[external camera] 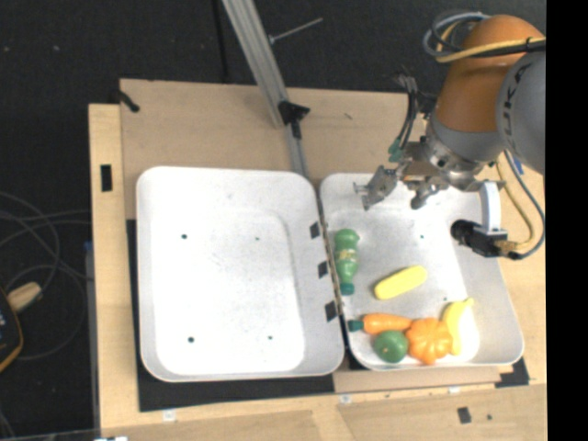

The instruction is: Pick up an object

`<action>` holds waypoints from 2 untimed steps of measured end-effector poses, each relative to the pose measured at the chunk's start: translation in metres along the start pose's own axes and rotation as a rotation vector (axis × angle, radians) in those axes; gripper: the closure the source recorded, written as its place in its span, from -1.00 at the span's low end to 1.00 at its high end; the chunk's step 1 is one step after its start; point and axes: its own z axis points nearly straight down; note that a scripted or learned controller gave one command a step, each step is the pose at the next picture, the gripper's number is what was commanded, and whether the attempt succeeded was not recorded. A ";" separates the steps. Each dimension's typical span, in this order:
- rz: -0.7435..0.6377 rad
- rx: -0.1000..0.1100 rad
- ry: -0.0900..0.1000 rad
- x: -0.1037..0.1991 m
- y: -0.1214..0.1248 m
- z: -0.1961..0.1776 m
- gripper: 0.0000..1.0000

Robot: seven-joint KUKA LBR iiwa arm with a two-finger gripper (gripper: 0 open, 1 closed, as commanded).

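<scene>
Taken from the right bin (496,274): at its near end a carrot (386,322) and orange pepper (429,338) are clustered; mid-bin the yellow piece (401,282) is laid, long axis slanted. At the far end the gripper (401,191) is poised, 2 fingers spread, nothing held; the piece lies nearward of it

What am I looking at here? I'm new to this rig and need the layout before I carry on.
One fixed camera looks down at a slant on a bench with two shallow white bins. The grey arm with the orange band reaches in from the picture's right; its gripper hangs open over the far end of the right bin, with nothing between its fingers. That bin holds toy food: a green piece by the divider, a yellow piece mid-bin, and an orange carrot, a green ball, an orange pepper and a yellow banana at the near end. The left bin sits beside it.
</scene>
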 end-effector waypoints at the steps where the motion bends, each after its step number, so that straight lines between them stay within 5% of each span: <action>1: 0.003 0.005 -0.001 -0.023 -0.055 0.067 -1.00; 2: 0.002 -0.005 -0.003 -0.073 -0.016 0.000 -1.00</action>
